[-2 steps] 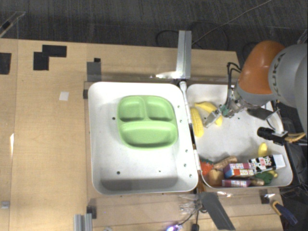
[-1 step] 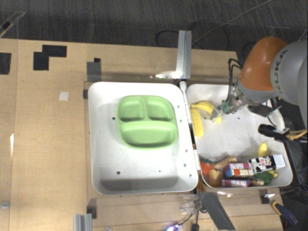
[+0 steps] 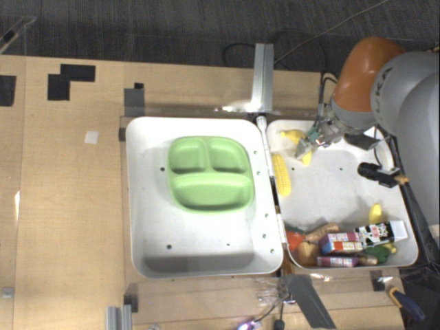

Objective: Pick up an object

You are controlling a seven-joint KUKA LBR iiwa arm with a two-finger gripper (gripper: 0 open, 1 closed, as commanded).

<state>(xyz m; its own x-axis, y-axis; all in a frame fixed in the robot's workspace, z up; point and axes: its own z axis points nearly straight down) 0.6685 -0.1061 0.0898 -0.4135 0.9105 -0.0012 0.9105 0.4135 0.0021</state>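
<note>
The right bin (image 3: pixel 412 249) keeps a bare white floor through its middle. Its clutter is pushed to the edges: a corn cob (image 3: pixel 280 173) lies along the left wall, and a heap of small packages and toy food (image 3: pixel 347 243) crowds the near wall. The left bin (image 3: pixel 141 205) holds a green divided plate (image 3: pixel 209 172), with open floor around it. The gripper (image 3: pixel 311 141) sits low at the right bin's far left corner, against a yellow banana (image 3: pixel 293 137) there. Whether it is open or gripping the banana, I cannot tell.
</note>
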